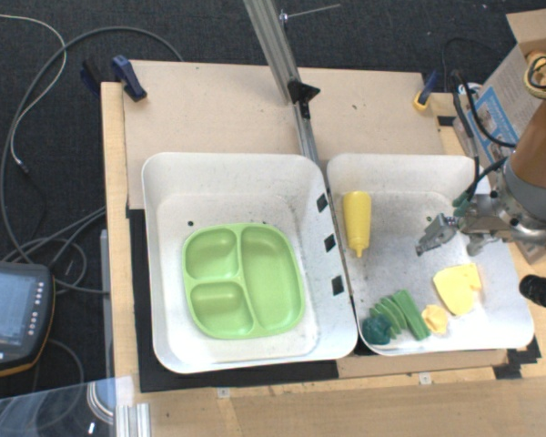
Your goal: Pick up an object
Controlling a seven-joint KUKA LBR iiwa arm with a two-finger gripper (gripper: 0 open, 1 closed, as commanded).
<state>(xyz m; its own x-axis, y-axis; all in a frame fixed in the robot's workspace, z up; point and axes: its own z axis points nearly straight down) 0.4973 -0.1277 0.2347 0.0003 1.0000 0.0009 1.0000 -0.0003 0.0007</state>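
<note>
Camera view looks down at a slant on a table point(218, 107) of pale board, and nearest the lower edge of the frame lie the fronts of two shallow white bins set side by side. At the lower right, inside the right bin point(391, 167), a green leafy toy vegetable point(396, 317) lies close to the front wall, with a small yellow piece point(436, 319) just beside it on its right and a larger pale yellow piece point(459, 289) a little above that. In the lower middle of the frame, the left bin point(164, 176) holds a light green divided plate point(243, 280) with three compartments, lying flat near the bin's front. Farther up in the right bin, a yellow bottle point(357, 223) lies near the wall shared with the left bin, its narrow end toward the bottom of the frame. At the right of the frame, level with that bottle and well apart from it, the pincer point(432, 238) hangs over the bin's bare floor, above the pale yellow piece; its metal fingers point toward the left and nothing is seen between them, though how wide they stand cannot be told. Behind it the grey arm point(537, 167) runs off the right edge. Toward the top, a grey metal pole point(271, 35) slants up from between the bins, and blue clamps point(127, 76) grip the table's far corners.
</note>
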